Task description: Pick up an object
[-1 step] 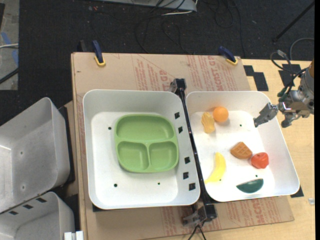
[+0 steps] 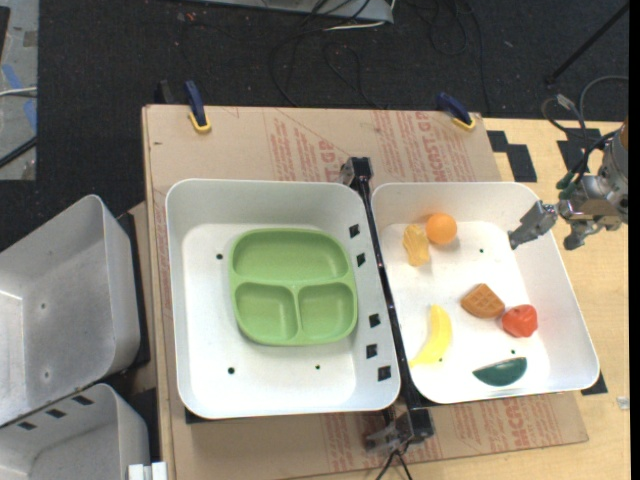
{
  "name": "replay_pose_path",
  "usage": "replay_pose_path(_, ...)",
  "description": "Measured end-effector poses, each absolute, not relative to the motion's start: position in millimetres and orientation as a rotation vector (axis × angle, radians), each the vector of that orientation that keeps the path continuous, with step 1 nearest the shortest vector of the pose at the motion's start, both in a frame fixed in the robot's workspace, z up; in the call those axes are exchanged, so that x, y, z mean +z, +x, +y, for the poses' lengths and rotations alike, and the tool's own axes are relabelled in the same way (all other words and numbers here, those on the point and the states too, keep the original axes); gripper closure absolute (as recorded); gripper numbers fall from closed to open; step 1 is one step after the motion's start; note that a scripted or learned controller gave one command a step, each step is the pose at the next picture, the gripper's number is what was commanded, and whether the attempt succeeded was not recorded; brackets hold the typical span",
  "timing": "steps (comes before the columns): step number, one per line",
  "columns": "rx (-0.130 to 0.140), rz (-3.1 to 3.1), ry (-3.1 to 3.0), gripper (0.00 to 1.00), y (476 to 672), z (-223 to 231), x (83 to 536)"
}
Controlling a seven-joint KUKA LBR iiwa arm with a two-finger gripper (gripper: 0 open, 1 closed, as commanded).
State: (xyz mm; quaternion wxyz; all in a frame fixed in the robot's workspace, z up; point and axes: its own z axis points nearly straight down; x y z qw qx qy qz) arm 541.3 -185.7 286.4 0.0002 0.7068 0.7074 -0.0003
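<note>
Your pick candidates all sit in the right bin [image 2: 560,298]. An orange ball [image 2: 441,229] lies near the back edge w/ a pale yellow piece [image 2: 416,244] touching it on the left. A brown waffle-like piece [image 2: 483,301] is mid-bin, a red piece [image 2: 519,320] just beside it toward the right edge. A yellow banana [image 2: 434,335] lies near the left edge toward the front; a dark green wedge [image 2: 500,371] sits by the front edge. The left bin [image 2: 190,268] holds a green 3-compartment tray [image 2: 294,286], approx centred. You see the gripper [image 2: 557,228] over the right bin's back-right corner, fingers spread apart, nothing between them.
</note>
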Motion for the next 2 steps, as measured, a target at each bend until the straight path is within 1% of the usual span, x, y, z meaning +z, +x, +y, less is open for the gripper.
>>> replay_pose_path(1,-0.003,2.220,2.226,0.00,540.7,-196,236)
replay_pose_path(2,-0.005,2.222,2.228,0.00,538.4,-191,172)
